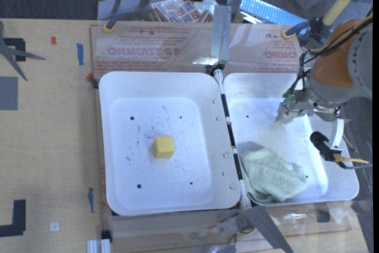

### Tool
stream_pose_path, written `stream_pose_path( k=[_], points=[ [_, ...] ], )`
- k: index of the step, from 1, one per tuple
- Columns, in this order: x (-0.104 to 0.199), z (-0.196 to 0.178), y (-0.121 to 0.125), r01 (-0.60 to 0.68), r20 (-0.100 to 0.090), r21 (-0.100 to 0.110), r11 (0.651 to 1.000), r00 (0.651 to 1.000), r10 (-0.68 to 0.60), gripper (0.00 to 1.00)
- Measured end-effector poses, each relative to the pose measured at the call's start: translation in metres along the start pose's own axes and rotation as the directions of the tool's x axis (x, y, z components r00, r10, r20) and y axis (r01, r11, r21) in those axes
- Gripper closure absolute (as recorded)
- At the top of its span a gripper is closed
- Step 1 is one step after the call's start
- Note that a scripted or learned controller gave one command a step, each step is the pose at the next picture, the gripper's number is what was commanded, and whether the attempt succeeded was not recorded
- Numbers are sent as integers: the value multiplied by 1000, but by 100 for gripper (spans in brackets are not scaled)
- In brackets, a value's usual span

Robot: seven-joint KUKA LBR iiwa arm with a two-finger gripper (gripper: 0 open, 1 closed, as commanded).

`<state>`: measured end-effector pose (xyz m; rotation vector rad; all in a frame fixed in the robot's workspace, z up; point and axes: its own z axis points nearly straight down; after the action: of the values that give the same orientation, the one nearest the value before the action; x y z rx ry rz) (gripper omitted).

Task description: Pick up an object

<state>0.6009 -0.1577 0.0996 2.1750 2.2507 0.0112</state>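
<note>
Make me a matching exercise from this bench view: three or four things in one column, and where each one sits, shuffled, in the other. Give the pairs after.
Things:
1. yellow block
2. pale cloth
3. gripper
4. blue tape strip

Places:
A. on the wooden bench, left of both bins
B. above the right bin's floor, toward its far side
C. middle of the left bin
D. near corner of the right bin, by the divider

Pairs: 1-C, 2-D, 3-B, 4-A
</note>
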Motion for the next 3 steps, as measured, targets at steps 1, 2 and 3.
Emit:
stream_pose_path(
  k=[1, 2, 3],
  points=[
    [-63, 12, -14, 248, 1, 4, 969, 969, -248, 100],
    [-59, 10, -99, 349, -2, 6, 937, 937, -349, 100],
    [-58, -27, -84, -16, -1, 10, 1000, 1000, 16, 100]
  ],
)
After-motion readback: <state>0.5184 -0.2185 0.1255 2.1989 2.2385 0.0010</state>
